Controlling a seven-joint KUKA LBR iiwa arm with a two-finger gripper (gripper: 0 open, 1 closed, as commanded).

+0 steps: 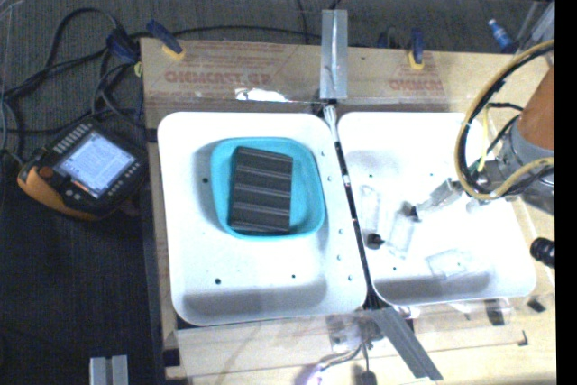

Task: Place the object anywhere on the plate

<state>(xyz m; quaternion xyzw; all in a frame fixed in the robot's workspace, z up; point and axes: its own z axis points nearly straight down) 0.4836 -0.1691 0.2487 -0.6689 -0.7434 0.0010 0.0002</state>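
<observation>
From above, the dark ribbed block lies flat on the blue plate in the left bin, long axis running near-to-far, slightly tilted; the gripper hangs over the right bin; jaw state cannot be told.

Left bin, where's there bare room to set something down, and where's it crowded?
Left bin: bare floor along the front, between the blue plate and the near wall. The dark ridged block fills the plate's middle, leaving narrow rim. Right bin: the hand crowds its centre.
</observation>
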